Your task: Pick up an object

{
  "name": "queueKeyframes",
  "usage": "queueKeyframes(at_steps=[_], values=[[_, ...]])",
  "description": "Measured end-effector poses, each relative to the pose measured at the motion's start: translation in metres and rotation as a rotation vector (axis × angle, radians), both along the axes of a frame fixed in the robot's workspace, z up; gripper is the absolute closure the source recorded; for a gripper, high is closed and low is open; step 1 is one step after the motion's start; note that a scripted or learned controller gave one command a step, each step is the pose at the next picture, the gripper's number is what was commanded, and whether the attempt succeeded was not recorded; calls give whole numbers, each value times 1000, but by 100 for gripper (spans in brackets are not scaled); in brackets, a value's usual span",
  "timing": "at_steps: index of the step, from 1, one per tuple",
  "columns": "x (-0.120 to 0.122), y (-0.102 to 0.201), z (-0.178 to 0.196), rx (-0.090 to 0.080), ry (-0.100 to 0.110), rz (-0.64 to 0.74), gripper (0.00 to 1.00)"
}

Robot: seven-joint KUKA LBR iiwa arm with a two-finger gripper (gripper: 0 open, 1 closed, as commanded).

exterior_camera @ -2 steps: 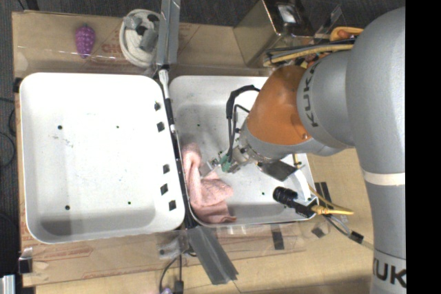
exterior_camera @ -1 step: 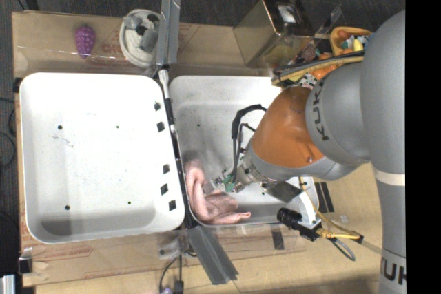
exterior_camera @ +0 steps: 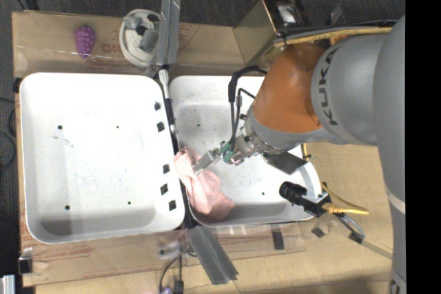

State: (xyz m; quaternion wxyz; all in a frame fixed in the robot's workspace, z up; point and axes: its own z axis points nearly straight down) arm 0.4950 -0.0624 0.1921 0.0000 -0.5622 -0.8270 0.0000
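Note:
A crumpled pink cloth (exterior_camera: 205,189) lies in the right bin (exterior_camera: 207,96), pressed against its left wall near the front corner. My gripper (exterior_camera: 204,162) reaches in from the right and hangs low over the cloth's upper edge, touching it or nearly so. The grey and orange arm hides the right half of this bin.
The left bin (exterior_camera: 89,155) stands beside the right one, with a divider of black clips between them. On the bench behind the bins sit a purple lump (exterior_camera: 85,40) and a white roll (exterior_camera: 139,36). A brown box (exterior_camera: 265,21) stands behind the right bin.

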Motion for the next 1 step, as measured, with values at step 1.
queueKeyframes(at_steps=[1], values=[[-7,-44,-91,0,3,-117,0]])
